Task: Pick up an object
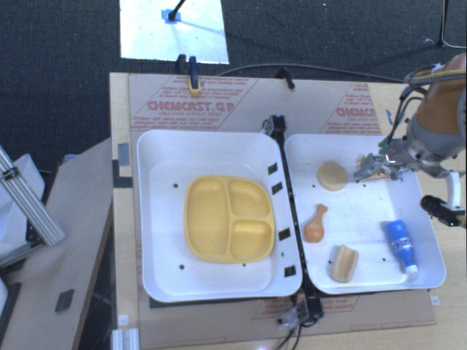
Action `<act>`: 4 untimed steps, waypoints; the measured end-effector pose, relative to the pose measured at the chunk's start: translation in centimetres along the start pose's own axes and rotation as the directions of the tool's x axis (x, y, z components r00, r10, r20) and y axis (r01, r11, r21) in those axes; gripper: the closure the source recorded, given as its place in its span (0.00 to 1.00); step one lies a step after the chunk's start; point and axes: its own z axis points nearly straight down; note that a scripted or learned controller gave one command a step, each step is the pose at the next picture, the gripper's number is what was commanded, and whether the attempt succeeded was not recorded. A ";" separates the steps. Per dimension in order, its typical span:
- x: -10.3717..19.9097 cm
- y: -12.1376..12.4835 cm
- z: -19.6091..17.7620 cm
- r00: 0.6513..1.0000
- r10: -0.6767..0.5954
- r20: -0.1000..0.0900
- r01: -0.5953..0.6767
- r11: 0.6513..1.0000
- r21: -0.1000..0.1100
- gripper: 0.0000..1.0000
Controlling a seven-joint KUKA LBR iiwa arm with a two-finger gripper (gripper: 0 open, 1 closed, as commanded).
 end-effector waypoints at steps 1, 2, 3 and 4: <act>-0.1 -0.2 -6.4 1.000 0.000 0.001 0.000 1.000 -0.002 1.00; -0.1 -0.1 -7.9 1.000 0.000 0.000 0.000 1.000 0.002 1.00; 4.7 0.0 -8.4 1.000 -0.004 -0.002 0.004 1.000 0.003 1.00; 9.7 -0.2 -9.2 1.000 -0.004 -0.003 0.004 1.000 0.003 1.00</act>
